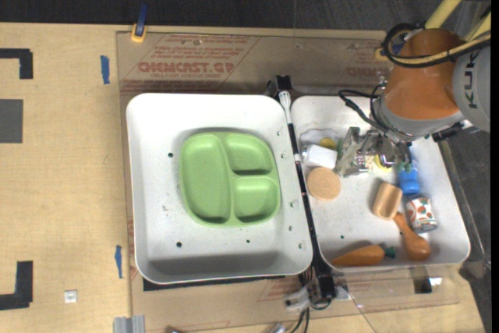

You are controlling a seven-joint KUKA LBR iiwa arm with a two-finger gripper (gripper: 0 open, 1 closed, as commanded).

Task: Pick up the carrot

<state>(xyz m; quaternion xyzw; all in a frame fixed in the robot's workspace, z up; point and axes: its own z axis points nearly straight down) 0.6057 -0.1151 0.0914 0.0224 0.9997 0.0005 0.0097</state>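
- Two shallow white bins sit side by side on the bench; the left bin (148, 191) carries a green divided plate (230, 177), and the right bin (452, 238) carries a scatter of small items.
- One grey arm (421, 86) with an orange band reaches in from the right and hangs over the far half of the right bin.
- One gripper (360, 154) sits low among the clutter at the far-left part of that bin; whether it is spread or closed cannot be told from this slant, and nothing is seen held.
- One carrot (360, 255) lies on its side along the near wall of the right bin, orange body pointing left, green stub (390, 252) at its right end, well apart from the gripper.
- One brown sausage-shaped piece (412, 239) lies just right of the carrot's stub.
- One tan cylinder (386, 200), one round tan disc (323, 185), one small red-spotted can (422, 214) and one blue item (408, 182) lie between gripper and carrot.
- Handling note, as judgement: travel toward the near wall, turn the wrist to close across the carrot's narrow width at mid-body, and descend clear of wall and brown piece.
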